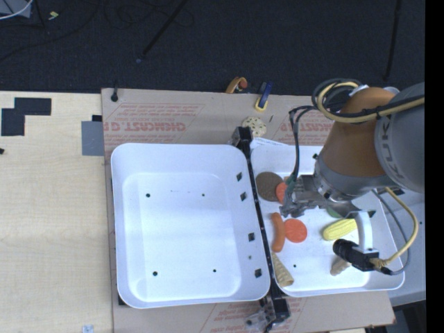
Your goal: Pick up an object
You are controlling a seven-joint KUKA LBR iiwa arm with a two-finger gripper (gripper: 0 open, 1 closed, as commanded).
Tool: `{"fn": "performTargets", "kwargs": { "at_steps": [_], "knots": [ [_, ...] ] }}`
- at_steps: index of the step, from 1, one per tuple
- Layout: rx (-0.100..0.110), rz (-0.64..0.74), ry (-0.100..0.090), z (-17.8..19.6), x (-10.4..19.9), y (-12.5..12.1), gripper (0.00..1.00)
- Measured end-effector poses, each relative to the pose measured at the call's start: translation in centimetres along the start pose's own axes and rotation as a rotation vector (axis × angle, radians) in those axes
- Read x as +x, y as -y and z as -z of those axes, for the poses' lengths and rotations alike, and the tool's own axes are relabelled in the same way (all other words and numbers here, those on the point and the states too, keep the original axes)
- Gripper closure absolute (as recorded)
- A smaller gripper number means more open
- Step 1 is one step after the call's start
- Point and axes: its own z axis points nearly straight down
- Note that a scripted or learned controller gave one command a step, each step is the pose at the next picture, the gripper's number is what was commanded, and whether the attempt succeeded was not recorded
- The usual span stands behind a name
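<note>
1. The arm (361, 144) reaches in from the right over the right bin (305, 286), with its gripper (295, 198) low near the bin's left side.
2. I cannot tell whether the gripper is open or closed, or whether anything sits in it; the parts there are dark and tangled.
3. Just left of the gripper lies a brown disc (268, 183), with an orange-red piece (281, 191) touching its right edge.
4. Below the gripper are a carrot (277, 232) and a red disc (296, 231), side by side and touching.
5. A yellow corn cob (339, 229) lies to the right of them.
6. A tan cone (282, 272) rests by the bin's lower left corner.
7. The left bin (125, 186) stands beside the right one.
</note>
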Motion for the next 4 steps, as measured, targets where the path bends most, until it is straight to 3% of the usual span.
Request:
{"fn": "performTargets", "kwargs": {
  "at_steps": [1, 2, 3, 4],
  "knots": [
    [0.014, -0.007, 0.002, -0.6, -1.1, 1.1, 1.00],
    [0.015, -0.011, 0.001, -10.6, -4.1, 5.5, 1.00],
    [0.000, 0.003, -0.001, 0.0, 2.9, 0.5, 1.00],
    [-0.001, 0.001, 0.000, 5.8, 9.3, -10.7, 1.00]
  ]
}}
